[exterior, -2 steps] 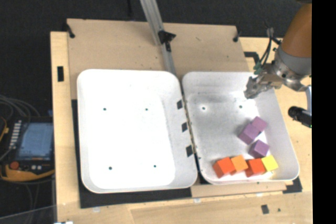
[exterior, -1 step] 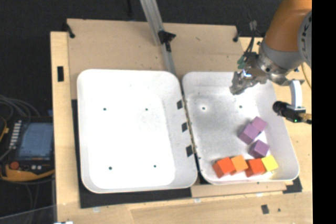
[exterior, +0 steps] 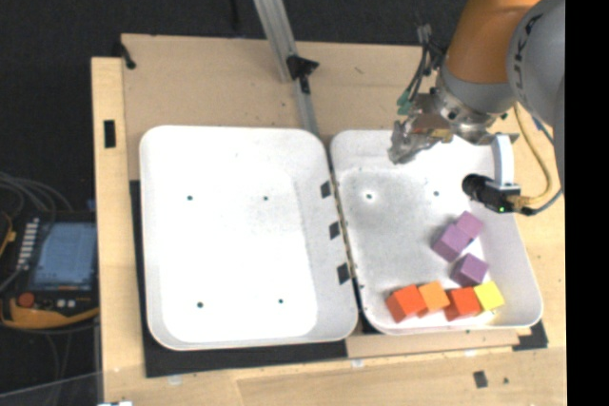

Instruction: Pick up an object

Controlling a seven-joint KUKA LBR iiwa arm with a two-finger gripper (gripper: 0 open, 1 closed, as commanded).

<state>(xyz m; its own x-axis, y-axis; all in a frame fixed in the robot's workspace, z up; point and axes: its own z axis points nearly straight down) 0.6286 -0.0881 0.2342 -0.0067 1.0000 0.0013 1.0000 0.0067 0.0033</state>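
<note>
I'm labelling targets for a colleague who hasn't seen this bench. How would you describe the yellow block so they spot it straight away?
Start at the right-hand white bin, the one below the claw. Along its near edge runs a row of small blocks, and the yellow block sits at the row's right end, beside a red-orange block. It is the only yellow piece; its neighbours are orange, red-orange or purple.

Two bins [exterior: 238,233] — white, faintly speckled with a few dark dots. Blocks: two purple [exterior: 459,236], two orange-red [exterior: 408,301], one orange [exterior: 435,296], one yellow [exterior: 489,296]. Arm [exterior: 495,33] — grey, orange band. Bench [exterior: 190,81] pale tan.
</note>
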